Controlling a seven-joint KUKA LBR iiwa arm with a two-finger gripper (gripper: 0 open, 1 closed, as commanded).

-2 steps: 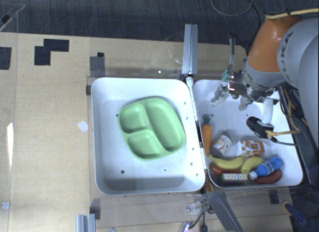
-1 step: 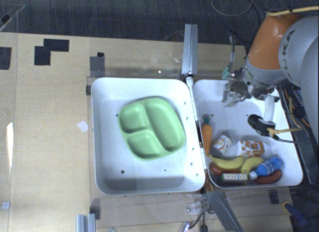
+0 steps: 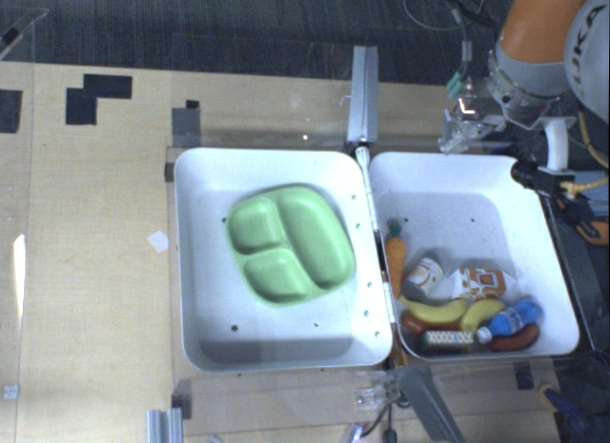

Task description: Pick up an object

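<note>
glossy banana (image 3: 456, 314) curved, right bin (image 3: 477, 179) | green plate (image 3: 290, 243) three-sectioned | gripper (image 3: 464, 131) jaws: cannot tell

Green tray (image 3: 291, 242), possibly banana (image 3: 457, 313)

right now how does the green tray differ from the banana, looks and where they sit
The green tray is broad, rounded and split into three compartments; the banana is slim, curved and yellow. The green tray lies alone in the left bin, while the banana sits in the right bin, packed among a carrot, a blue bottle and other items at its near end. Both lie flat.
</note>
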